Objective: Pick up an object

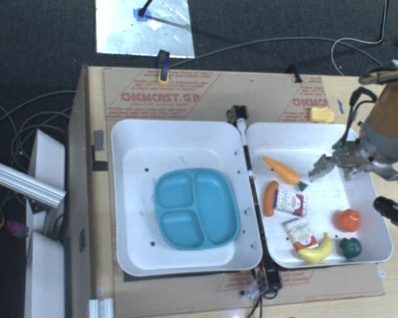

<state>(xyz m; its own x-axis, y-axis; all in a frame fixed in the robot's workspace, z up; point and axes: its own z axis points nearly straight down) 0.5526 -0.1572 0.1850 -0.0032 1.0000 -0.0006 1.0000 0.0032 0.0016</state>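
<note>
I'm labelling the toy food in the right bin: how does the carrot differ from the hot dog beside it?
The carrot is bright orange with a green tip at its lower right end; the hot dog is darker red-orange with no green. The carrot tapers to a point, while the hot dog is rounded at both ends. The carrot lies on a slant; the hot dog lies nearly upright in the view. Both are long toys in the right bin.

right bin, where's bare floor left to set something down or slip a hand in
In the right bin, bare floor lies along the far wall behind the carrot, and between the red carton and tomato. The near edge is crowded: second carton, banana, dark green vegetable. The gripper hangs over the middle.
</note>
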